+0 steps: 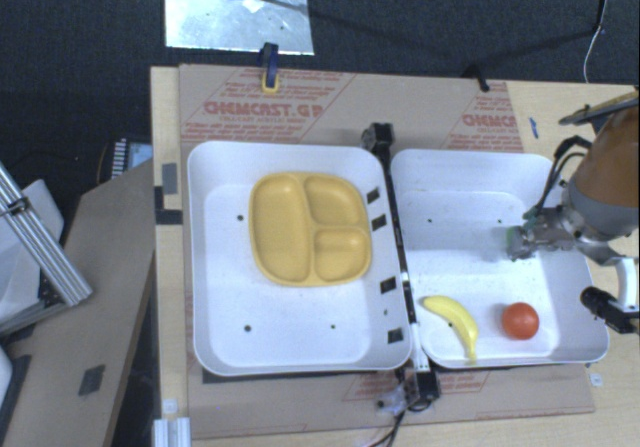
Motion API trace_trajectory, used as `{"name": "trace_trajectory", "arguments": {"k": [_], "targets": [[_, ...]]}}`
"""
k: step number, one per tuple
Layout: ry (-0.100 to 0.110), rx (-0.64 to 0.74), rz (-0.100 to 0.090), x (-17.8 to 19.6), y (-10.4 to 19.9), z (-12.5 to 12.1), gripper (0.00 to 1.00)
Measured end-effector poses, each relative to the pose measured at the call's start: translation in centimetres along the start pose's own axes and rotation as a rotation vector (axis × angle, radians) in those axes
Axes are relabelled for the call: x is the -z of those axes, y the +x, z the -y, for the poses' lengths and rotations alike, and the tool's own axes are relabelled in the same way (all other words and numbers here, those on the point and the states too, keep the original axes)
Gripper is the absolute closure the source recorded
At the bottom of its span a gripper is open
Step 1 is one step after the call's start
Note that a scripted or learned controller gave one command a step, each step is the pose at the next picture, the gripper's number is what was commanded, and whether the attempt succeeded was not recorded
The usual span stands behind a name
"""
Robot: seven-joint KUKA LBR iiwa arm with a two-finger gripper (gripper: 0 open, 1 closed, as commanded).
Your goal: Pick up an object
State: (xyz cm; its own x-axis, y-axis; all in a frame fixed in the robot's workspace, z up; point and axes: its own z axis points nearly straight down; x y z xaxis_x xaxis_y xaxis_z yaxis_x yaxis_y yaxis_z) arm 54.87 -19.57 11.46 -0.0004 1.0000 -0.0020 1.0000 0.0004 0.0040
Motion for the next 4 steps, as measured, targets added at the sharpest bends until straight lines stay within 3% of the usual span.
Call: {"name": "trace_trajectory", "arguments": {"k": [3, 4], "targets": [[-0.005, 0.006, 0.001, 17.2, 0.0, -0.7, 1.0], [0.002, 0.009, -0.003, 15.6, 4.9, -1.7, 1.0]]}}
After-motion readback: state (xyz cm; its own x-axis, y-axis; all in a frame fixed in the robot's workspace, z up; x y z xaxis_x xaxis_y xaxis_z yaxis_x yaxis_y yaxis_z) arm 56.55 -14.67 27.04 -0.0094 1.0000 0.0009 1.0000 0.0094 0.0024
